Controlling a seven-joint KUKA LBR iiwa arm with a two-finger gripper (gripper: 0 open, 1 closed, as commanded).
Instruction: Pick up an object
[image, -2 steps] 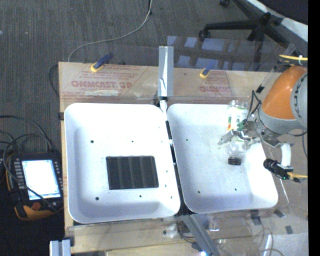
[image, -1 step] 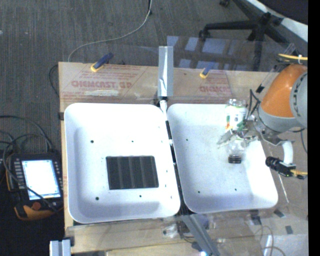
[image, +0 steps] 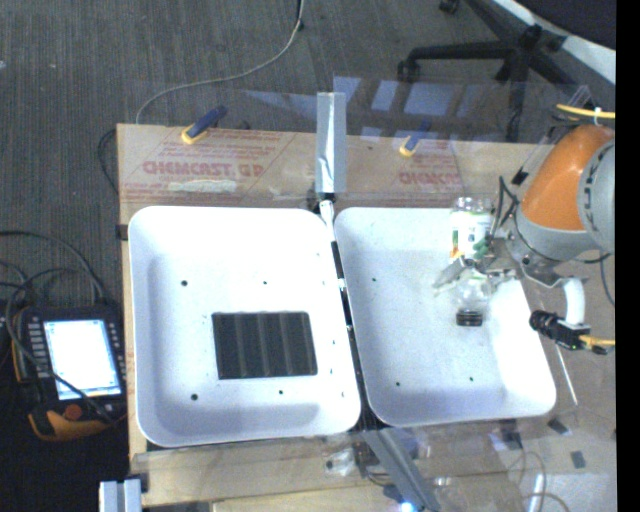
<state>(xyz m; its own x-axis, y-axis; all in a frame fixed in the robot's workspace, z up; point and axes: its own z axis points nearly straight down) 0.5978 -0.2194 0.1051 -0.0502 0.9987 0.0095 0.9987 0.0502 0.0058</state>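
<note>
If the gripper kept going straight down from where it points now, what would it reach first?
Probably the small dark object in the right bin, just below the gripper in the camera view. Depth is unclear, so it might land on the bin floor beside it.

Two shallow white bins are being viewed from above on a wooden bench (image: 250, 170). A dark ribbed rectangular block (image: 265, 344) is lying flat in the left bin (image: 160, 250), toward its lower middle. The grey arm (image: 565, 200) with its orange band is being extended in from the right over the right bin (image: 400, 350). The gripper (image: 470, 275) is being held low in that bin's upper right part. A small dark object (image: 470, 318) is sitting on the bin floor just below the gripper. A lit handheld screen (image: 75, 358) is lying on the floor at left.
</note>
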